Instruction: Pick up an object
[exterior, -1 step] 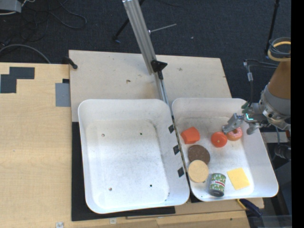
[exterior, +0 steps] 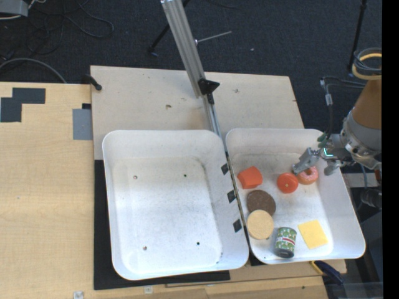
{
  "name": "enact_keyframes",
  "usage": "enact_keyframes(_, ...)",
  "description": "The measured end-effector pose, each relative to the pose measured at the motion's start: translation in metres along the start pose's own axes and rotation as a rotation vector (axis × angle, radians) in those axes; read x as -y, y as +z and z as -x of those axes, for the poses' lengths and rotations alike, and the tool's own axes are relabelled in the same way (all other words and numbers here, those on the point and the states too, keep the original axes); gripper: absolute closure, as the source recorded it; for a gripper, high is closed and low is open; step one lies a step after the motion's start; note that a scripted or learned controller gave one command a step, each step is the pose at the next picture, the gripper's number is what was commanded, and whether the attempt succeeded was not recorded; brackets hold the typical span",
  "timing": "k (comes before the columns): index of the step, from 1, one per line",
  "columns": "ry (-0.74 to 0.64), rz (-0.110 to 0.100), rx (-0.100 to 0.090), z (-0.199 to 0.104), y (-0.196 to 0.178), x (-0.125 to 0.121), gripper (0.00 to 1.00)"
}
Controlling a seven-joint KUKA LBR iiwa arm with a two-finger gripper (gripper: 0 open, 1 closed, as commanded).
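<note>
From above, the right bin (exterior: 340,195) holds every loose item: an orange block (exterior: 250,177), a red tomato-like ball (exterior: 287,183), a pink ring (exterior: 308,176), a dark brown disc (exterior: 260,201) touching a tan disc (exterior: 260,224), a small can (exterior: 285,242) and a yellow slab (exterior: 313,234). The can's label is green and white, but its lettering is too small to read. The gripper (exterior: 307,162) hangs just above the pink ring, possibly touching it; whether its jaws are apart or together cannot be told. The left bin (exterior: 118,151) sits beside it.
</note>
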State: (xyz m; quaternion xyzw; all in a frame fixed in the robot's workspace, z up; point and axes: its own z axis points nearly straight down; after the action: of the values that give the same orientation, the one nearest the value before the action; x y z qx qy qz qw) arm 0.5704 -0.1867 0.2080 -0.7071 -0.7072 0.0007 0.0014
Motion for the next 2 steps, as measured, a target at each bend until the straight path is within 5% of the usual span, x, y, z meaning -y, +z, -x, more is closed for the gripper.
enact_keyframes(2,0.002,-0.005,-0.002,-0.011,0.096,0.011,0.00)
